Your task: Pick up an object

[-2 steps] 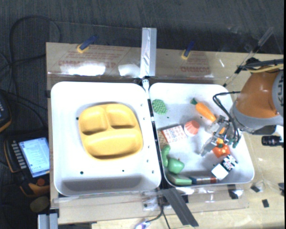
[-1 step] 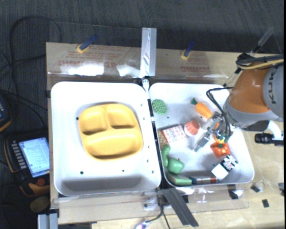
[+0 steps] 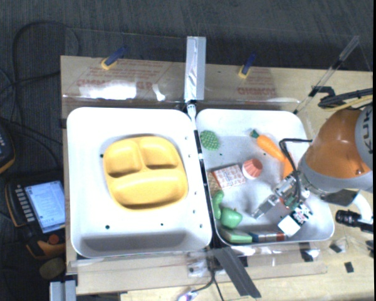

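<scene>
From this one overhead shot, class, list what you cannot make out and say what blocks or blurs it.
- Gripper, camera view: too small and blurred to judge its state.
- Carrot: its lower end is hidden behind the arm.
- Red-and-white box: its print is too small to read.
- Right bin: its right rim is covered by the arm.

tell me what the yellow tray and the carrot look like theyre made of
Yellow tray: seems to be moulded plastic, smooth with a slight sheen, judging by its rounded compartments and even colour. Carrot: probably a plastic toy, given its uniform bright orange and small green tip, though it is too small to be sure.
</scene>
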